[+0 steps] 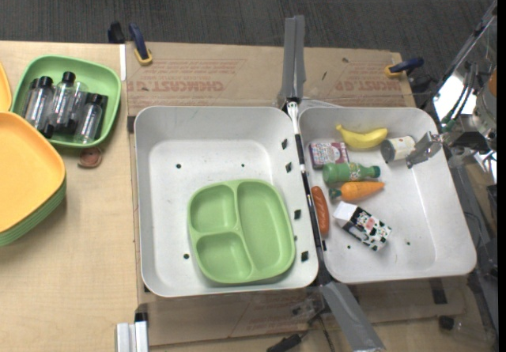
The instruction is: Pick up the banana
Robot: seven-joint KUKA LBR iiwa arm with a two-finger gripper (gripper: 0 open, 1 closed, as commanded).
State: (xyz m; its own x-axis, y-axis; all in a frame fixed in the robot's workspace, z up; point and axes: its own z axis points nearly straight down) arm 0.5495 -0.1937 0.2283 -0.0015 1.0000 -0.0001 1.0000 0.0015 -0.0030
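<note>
Two bins sit side by side; the banana (362, 136) lies at twelve o'clock in the right bin (411, 259). At its three o'clock, the gripper (421, 151) is small and blurred.

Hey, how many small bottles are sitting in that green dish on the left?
3, side by side in the green dish: left bottle, middle bottle, right bottle. More could be hidden beneath them.

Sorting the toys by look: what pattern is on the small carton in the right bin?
Black cow-like patches on white, on the small carton; camera view.
</note>
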